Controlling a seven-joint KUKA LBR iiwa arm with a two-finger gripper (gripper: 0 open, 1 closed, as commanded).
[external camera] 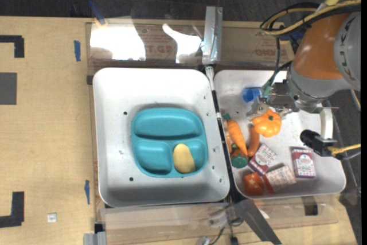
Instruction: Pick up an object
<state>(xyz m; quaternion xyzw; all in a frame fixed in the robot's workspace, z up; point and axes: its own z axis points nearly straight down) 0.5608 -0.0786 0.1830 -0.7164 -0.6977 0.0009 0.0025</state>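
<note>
We have the gripper [268, 107] low in the right bin [335, 176], right over the orange toy pumpkin [268, 124]; looks like the grasp step; we can't tell finger state or whether it has the pumpkin; a carrot [236, 136], tomato [253, 182] and 3 small packets [303, 162] sit close by; left bin [114, 94] has a teal tray [166, 126] with a yellow potato-like piece [183, 158]; next move, we judge: confirm grip, then lift straight up clear of the carrot.
</note>
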